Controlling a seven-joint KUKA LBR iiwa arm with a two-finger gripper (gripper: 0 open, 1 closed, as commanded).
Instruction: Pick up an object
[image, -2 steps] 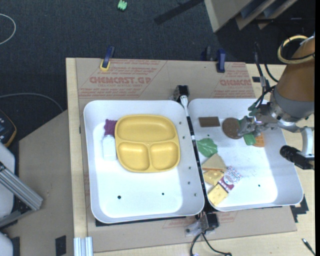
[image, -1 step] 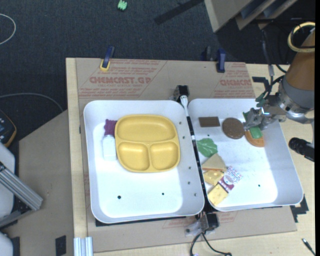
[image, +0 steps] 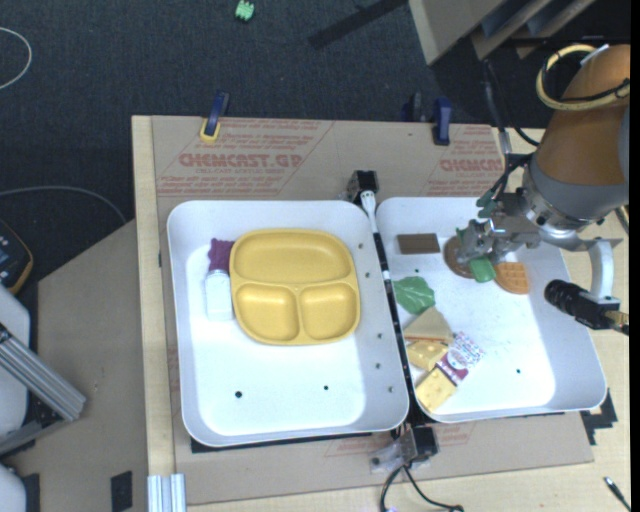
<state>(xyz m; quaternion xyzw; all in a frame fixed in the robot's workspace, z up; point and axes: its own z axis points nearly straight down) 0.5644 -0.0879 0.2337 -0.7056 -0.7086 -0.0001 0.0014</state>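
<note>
The gripper (image: 480, 245) hovers low in the right bin (image: 560, 395); whether its fingers are spread cannot be told. A green object (image: 484, 269) lies just beneath them, so a straight descent suits best.

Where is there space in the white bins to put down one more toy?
Bare floor lies in the left bin below the yellow tray. The right bin has room at its lower right, past the cheese wedges. It is crowded near the end effector, the waffle and the green leaf.
</note>
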